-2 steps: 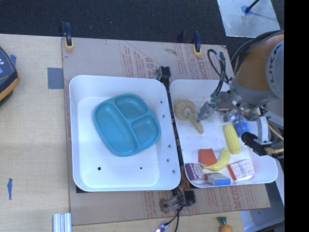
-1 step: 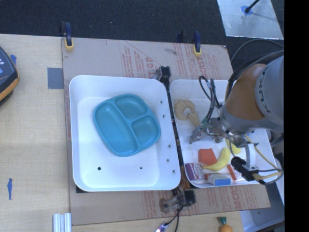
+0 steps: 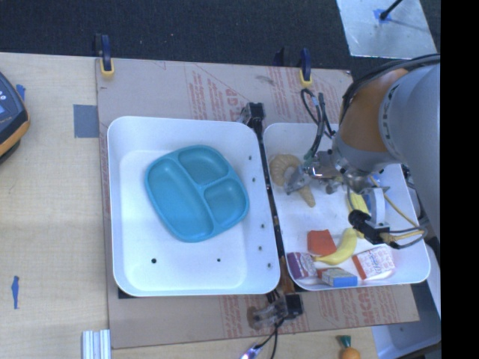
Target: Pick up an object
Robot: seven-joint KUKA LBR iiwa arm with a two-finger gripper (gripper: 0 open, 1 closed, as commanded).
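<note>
Nearest the camera: arm [image 3: 389,111], grey with orange band, reaching in from the right over the right bin [image 3: 288,137]. Gripper [image 3: 304,179] low at a tan, lumpy object [image 3: 284,168] near the bin's left wall — finger state cannot be told. Front edge crowded: one yellow banana [image 3: 341,250], one red block [image 3: 321,241], several small cartons [image 3: 373,262]. Left bin [image 3: 187,275] holds one blue three-compartment plate [image 3: 197,192] — smooth plastic, open floor around it

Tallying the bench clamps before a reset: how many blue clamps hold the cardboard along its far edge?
2. One blue clamp sits at the far left corner of the cardboard, the other blue clamp farther right, above the right bin. The arm may hide more.
</note>
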